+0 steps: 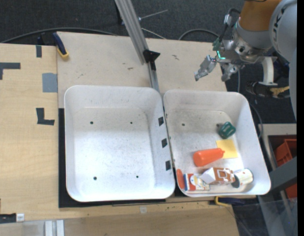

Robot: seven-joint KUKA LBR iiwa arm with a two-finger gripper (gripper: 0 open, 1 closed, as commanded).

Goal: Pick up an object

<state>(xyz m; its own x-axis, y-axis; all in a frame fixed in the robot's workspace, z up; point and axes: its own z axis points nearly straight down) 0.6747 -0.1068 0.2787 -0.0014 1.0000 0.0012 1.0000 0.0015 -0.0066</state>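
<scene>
Left bin, the big white one, bare of objects. Right bin beside it carries everything, all crowded toward its near right corner. Arm enters from the right, held high above the bench beyond the right bin's far rim. Gripper hangs off the wrist, outside the bin; nothing visible between its fingers, and whether they stand open or closed cannot be told at this slant. Objects, big to small: printed packet lying along the near wall, white bottle at its right end, orange piece just above, yellow pad touching the orange piece, green block a little apart toward the far side. Judgement: approach stage, no pick begun. Next move calls for travel over the right bin and descent onto one item; green block stands freest.
</scene>
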